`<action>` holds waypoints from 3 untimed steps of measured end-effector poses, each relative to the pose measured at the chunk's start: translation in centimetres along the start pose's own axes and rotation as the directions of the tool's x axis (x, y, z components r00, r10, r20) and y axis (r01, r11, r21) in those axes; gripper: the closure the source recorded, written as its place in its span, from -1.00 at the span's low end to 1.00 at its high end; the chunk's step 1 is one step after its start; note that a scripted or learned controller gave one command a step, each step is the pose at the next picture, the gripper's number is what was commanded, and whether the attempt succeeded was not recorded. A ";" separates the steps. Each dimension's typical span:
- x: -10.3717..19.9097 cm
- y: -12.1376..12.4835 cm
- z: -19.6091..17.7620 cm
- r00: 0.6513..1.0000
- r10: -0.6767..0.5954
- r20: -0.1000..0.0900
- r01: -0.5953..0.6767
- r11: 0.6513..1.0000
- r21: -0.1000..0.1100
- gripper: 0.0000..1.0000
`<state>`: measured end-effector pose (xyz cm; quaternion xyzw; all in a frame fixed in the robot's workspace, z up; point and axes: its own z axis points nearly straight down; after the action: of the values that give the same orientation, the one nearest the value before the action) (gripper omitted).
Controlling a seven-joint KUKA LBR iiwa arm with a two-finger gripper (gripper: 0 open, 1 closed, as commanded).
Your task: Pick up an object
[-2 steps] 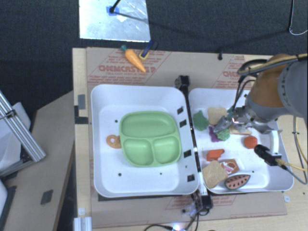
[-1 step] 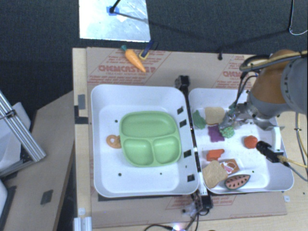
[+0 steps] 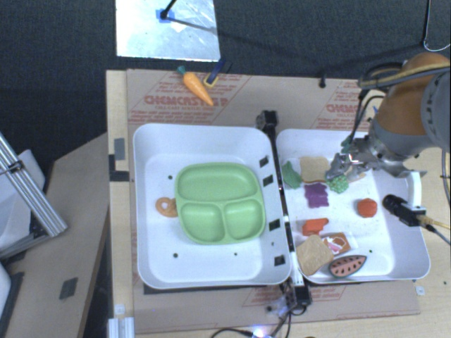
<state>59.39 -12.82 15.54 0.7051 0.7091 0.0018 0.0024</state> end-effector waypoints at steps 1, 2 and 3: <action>0.3 1.2 -5.3 1.000 -0.001 0.000 0.001 1.000 -0.002 1.00; 0.3 1.3 -7.0 1.000 -0.001 0.000 0.001 1.000 0.002 1.00; 6.2 0.6 -6.8 1.000 -0.004 -0.003 0.004 1.000 0.006 1.00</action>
<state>59.94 -6.63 22.35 0.7036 0.7106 0.0009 -0.0006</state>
